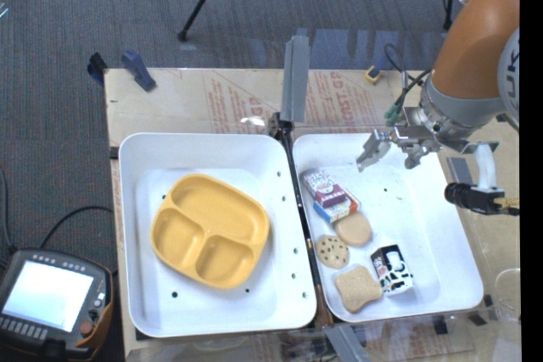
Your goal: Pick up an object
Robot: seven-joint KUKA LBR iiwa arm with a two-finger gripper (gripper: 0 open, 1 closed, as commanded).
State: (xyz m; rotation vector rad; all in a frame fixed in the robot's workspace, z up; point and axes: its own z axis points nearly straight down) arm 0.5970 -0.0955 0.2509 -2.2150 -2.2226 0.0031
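Note:
My gripper (392, 153) hangs over the back of the right bin (424, 208), open, with nothing between its fingers (371, 153). Below and left of it, near the bin's left wall, lies a small red, white and blue carton (329, 195). In front of that are a plain round biscuit (354, 229) and a chocolate-chip cookie (333, 251). A slice of toast (357, 287) and a black-and-white carton (393, 270) rest at the bin's front edge. The gripper touches none of them.
The left bin (140, 182) holds a yellow divided plate (210, 230). A grey upright post (295, 85) stands behind the seam between the bins. A handheld control pendant (53, 297) sits at the lower left, off the bench.

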